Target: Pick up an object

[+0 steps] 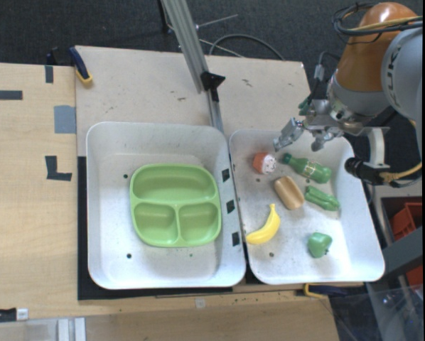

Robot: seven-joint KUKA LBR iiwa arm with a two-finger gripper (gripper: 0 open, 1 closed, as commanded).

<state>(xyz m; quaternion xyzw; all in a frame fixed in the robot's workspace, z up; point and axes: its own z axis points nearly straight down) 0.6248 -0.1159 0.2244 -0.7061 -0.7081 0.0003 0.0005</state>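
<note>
My gripper [298, 141] hangs open over the back of the right bin [354, 258], its fingers spread with nothing between them. Just below it lie a green bottle [308, 168] and a red-and-white toy [264, 163]. A brown hot-dog bun [288, 192] sits in the middle of the bin, with a green pickle-like piece [321, 199] to its right. A yellow banana [265, 227] lies near the bin's left wall, and a green pepper [318, 244] rests toward the front right.
The left bin [106, 190] holds a green divided plate [175, 204]. A metal pole [187, 38] slants down to the wall between the bins. Cables lie on the bench behind the bins.
</note>
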